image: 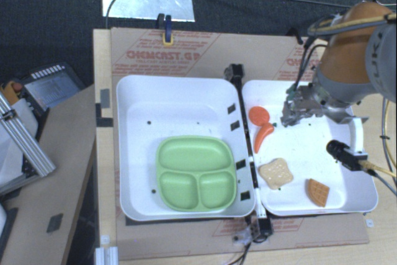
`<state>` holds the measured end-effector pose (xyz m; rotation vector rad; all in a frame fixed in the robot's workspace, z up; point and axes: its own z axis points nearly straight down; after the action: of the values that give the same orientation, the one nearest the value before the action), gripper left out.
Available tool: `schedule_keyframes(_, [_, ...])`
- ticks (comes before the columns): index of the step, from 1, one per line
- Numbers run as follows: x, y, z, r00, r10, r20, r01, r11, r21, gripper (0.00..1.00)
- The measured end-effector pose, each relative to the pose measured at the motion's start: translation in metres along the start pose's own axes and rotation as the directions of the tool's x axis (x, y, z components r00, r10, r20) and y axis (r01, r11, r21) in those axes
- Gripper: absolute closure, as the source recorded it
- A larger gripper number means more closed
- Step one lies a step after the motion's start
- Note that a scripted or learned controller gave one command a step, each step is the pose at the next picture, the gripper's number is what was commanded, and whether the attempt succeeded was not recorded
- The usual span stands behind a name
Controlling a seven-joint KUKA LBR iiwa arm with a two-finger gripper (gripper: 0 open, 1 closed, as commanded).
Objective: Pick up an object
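Note:
In the right bin [353,195] lie an orange spoon-like toy [260,123], a pale slice of toast [276,173] and a small brown waffle piece [317,192]. My gripper [290,116] hangs over the upper part of the right bin, just right of the orange toy. Nothing shows between its fingers. The arm's grey and orange wrist [350,53] reaches in from the right above it.
The left bin [133,133] holds a green divided plate [195,172]. A black divider [243,127] runs between the bins. A black cylindrical part [344,155] sticks out at the right bin's right side. Cardboard lies under both bins.

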<state>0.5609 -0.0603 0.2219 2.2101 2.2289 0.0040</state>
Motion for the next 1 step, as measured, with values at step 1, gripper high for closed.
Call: schedule_keyframes(1, [0.0414,0.0125,-0.0004,1.0,0.0,-0.001,0.0,1.0,0.0,1.0])
